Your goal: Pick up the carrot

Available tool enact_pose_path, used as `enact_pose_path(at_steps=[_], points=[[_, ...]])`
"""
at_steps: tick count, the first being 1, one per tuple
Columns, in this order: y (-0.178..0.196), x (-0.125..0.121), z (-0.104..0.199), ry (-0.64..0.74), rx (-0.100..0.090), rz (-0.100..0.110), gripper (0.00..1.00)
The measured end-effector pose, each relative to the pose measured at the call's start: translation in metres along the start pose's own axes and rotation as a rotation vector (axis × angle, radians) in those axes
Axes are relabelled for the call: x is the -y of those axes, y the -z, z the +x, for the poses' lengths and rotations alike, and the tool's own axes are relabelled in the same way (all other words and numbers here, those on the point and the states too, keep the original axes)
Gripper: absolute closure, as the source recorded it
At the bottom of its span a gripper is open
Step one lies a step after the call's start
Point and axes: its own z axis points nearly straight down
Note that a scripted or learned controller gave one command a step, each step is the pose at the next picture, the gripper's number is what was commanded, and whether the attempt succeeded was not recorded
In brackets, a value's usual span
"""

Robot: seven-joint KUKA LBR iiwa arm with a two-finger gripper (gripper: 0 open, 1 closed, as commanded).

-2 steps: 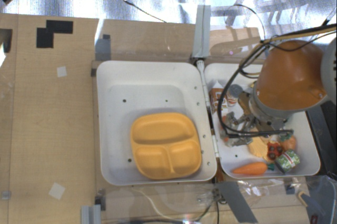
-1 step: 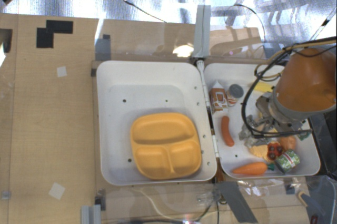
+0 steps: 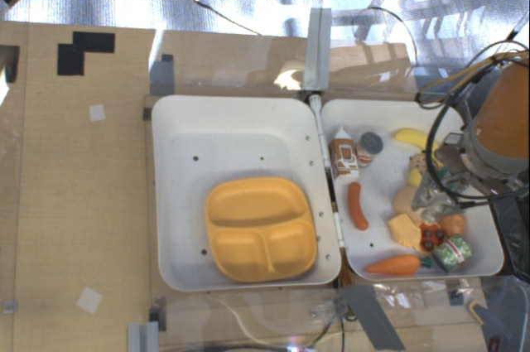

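Gripper (image 3: 429, 197) sits low in the right bin (image 3: 495, 259), over the cluttered right half, arm coming in from the right w/ orange band above it. Jaw state: can't tell, cables and wrist body block the tips, nothing visibly held.

Carrot (image 3: 394, 265) lies flat near the bin's front wall, below and a bit left of the jaws, well apart from them, not touched. Green top points right, toward a green/white can (image 3: 452, 253) just beside it.

Around the jaws:
- cheese wedge (image 3: 405, 230) directly below, btwn jaws and carrot
- red berry cluster (image 3: 431, 238) just below, touching the cheese's right edge
- small orange/tan item (image 3: 453, 223) below-right, near the can
- pale round item (image 3: 405, 199) just left, partly hidden, can't ID
- banana (image 3: 411, 137) above, near back wall
- sausage (image 3: 357, 205) well left, lying roughly front-to-back
- small carton (image 3: 343, 155) and a grey-lidded jar (image 3: 371, 143) up-left, near the divider

Left bin (image 3: 182, 135) far left of the jaws: holds a yellow compartment plate (image 3: 260, 228), front-right area.
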Motion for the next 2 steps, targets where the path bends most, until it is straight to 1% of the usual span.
enact_pose_path(at_steps=[1, 2], points=[[-0.049, -0.020, 0.004, 0.035, 0.008, 0.018, 1.00], [0.029, -0.077, -0.065, 0.041, 0.008, 0.004, 1.00]])
